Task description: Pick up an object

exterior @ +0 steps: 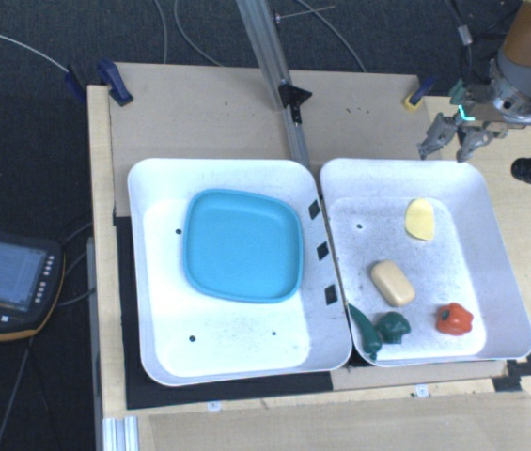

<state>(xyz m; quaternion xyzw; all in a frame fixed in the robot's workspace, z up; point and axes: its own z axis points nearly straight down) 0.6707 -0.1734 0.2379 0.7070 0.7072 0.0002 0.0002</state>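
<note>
Plainly, the red pepper [453, 318] looks small and glossy.

The shallow left bin [152, 280] held a square plastic plate [243, 244] at its centre. In the right bin [500, 252], a pale yellow piece [420, 220] lay toward the far edge, a tan oval block [392, 283] at the centre, a green toy [381, 329] at the near left corner, and a red pepper-shaped toy [453, 318] near the near right corner.

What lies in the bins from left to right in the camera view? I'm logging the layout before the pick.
Blue plate → dark green object → tan oval piece → yellow piece → red pepper-like object. The end effector hangs beyond the right bin's far rim.
</note>
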